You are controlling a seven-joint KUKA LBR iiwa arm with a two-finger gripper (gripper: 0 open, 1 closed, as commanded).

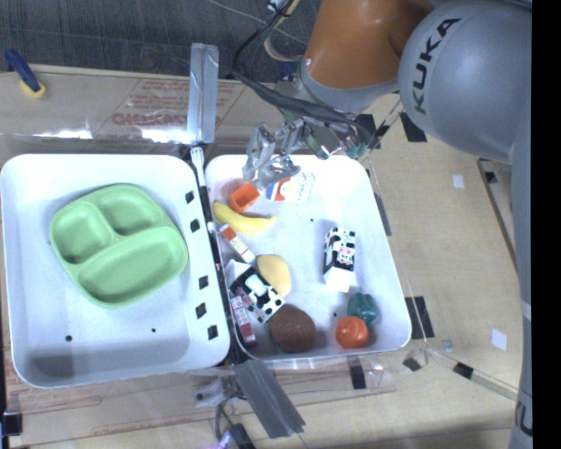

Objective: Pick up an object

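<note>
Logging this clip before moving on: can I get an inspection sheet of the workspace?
Surface: bench with left bin and right bin.
Job's things: banana, cow-print carton, brown ball, tomato, yellow lemon in right bin.
Clutter: green divided plate in left bin.
Grippers: hand over right bin's far-left corner, holding nothing visible.
Cables: black cables near wrist.
Surroundings: blue clamp at far left.

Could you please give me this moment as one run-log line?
phase: reaching | gripper: over right bin, far corner, above orange piece | banana: lying in bin | green plate: left bin
</note>
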